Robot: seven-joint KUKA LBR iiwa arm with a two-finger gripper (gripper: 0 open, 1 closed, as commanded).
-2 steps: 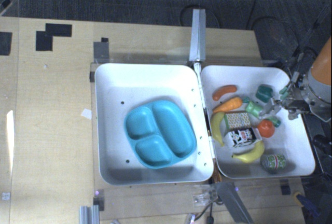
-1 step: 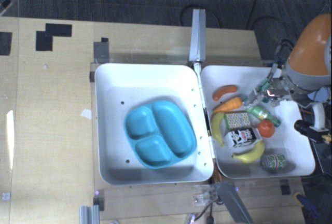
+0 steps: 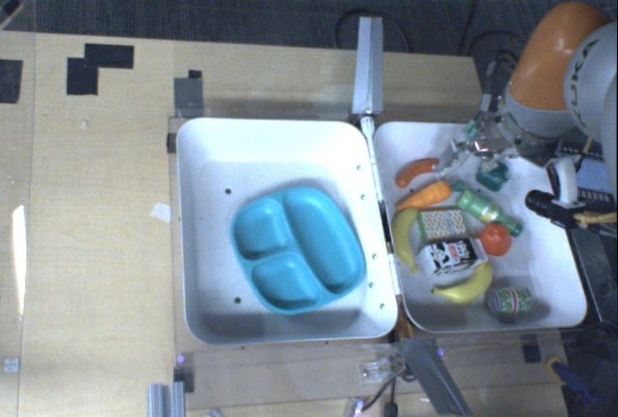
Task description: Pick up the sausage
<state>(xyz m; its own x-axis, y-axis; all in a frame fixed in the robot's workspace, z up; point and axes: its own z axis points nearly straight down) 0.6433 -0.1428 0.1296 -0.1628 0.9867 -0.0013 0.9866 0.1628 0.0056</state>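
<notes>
Just left of gripper (image 3: 470, 151), sausage (image 3: 416, 172).

A blue tray (image 3: 297, 247) is being shown in the white left bin (image 3: 198, 241). In the right bin (image 3: 560, 294), a reddish-orange sausage (image 3: 416, 172), orange carrot (image 3: 423, 196), yellow banana (image 3: 464, 285) and green bottle (image 3: 486, 210) are being displayed.

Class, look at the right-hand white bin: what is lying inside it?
Inside the right bin: the sausage, a carrot, two bananas, a tomato, a green bottle, a can and small cartons. The gripper covers the bin's back corner.
</notes>
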